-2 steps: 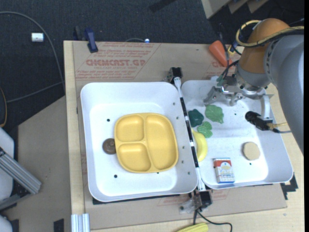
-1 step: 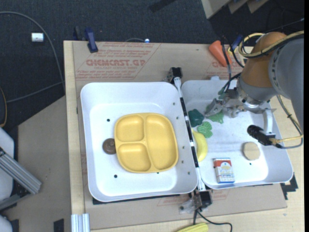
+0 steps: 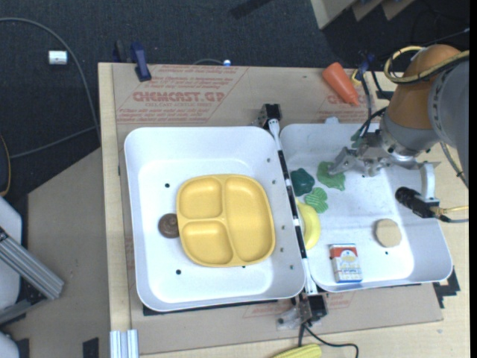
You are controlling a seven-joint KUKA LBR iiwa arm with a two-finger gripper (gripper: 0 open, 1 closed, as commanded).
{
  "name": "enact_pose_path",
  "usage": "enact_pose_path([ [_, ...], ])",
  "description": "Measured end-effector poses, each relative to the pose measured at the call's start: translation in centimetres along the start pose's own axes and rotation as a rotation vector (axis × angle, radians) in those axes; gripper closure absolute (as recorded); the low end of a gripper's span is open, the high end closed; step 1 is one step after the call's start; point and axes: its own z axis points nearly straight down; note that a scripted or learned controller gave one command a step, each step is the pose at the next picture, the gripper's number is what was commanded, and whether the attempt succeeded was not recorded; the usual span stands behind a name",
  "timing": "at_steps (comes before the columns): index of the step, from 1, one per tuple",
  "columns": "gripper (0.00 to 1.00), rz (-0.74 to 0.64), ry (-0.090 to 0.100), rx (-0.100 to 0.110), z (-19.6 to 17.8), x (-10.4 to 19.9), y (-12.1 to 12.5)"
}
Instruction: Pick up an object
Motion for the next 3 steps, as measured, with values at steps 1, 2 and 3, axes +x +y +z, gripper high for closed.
enact_pose_path([
  [1, 0.00, -0.002, 0.004, 0.003, 0.0, 7.1, 1.0],
  [2, 0.00, -0.001, 0.000, 0.000, 0.0, 5.1, 3.6],
  [3, 0.00, 0.000, 0.002, 0.004, 0.0, 4.9, -0.2],
])
